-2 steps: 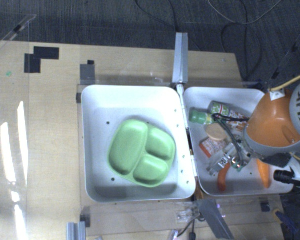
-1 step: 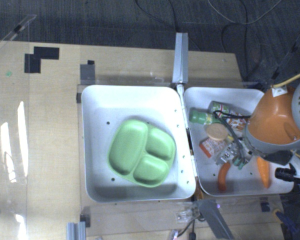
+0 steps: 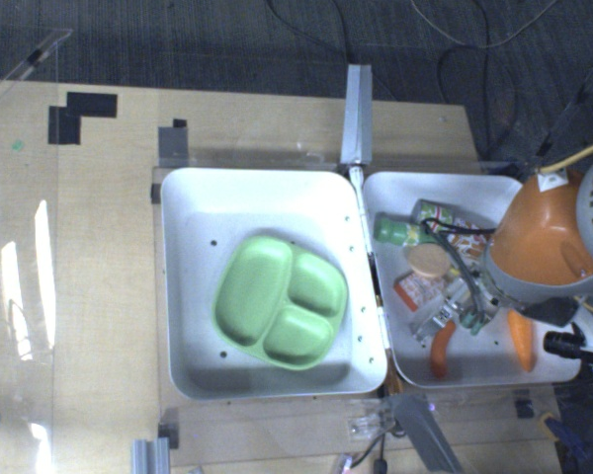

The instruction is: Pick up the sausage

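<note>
Two shallow white bins sit side by side on the wooden bench (image 3: 89, 294). The left bin (image 3: 193, 215) holds a light green plate (image 3: 282, 301) divided into three compartments, lying tilted near the bin's middle. The right bin (image 3: 415, 368) holds a cluster of small items: a green bottle (image 3: 397, 230) lying on its side near the far left corner, a printed packet (image 3: 453, 217) beside it, a round tan piece (image 3: 430, 261), an orange carrot-like piece (image 3: 521, 342) near the front right, and the sausage (image 3: 440, 349). The arm (image 3: 553, 235), with its orange band, reaches over this bin. Its gripper (image 3: 458, 309) hangs just above the sausage; whether it is open or closed cannot be told. The sausage is reddish-orange, short, slightly curved, lying near the bin's front edge.
</note>
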